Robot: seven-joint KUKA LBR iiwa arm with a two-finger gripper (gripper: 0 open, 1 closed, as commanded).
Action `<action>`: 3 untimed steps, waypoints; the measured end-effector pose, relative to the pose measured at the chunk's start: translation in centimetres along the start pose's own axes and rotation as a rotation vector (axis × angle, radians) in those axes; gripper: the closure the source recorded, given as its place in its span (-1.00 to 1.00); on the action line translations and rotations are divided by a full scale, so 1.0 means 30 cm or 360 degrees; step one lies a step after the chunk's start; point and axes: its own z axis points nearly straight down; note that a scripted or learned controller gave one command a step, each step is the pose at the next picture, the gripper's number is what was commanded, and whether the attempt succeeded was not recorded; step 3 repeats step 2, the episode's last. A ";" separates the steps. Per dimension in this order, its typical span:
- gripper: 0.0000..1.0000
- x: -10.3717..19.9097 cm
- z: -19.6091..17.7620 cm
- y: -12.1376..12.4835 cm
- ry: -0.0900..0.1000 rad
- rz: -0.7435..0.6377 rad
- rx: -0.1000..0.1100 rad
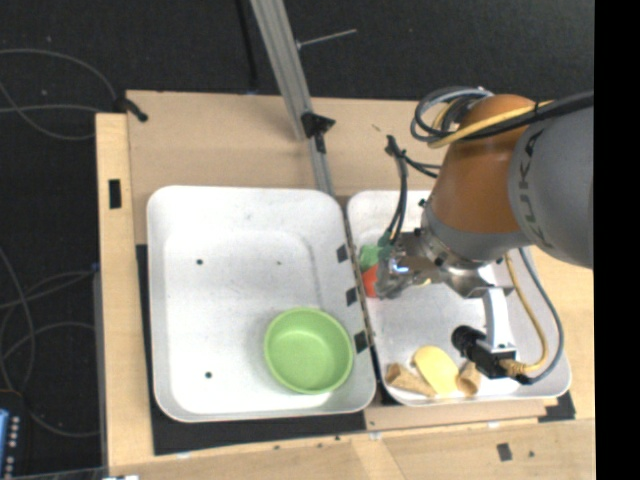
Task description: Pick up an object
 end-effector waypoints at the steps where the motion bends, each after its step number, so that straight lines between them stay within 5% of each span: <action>1: 1.00 0.163 0.029 0.009 0.0000 0.0000 0.0004; 2: 1.00 0.321 -0.019 0.006 0.0003 -0.0003 -0.0001; 3: 1.00 0.321 -0.019 0.006 0.0003 -0.0003 -0.0001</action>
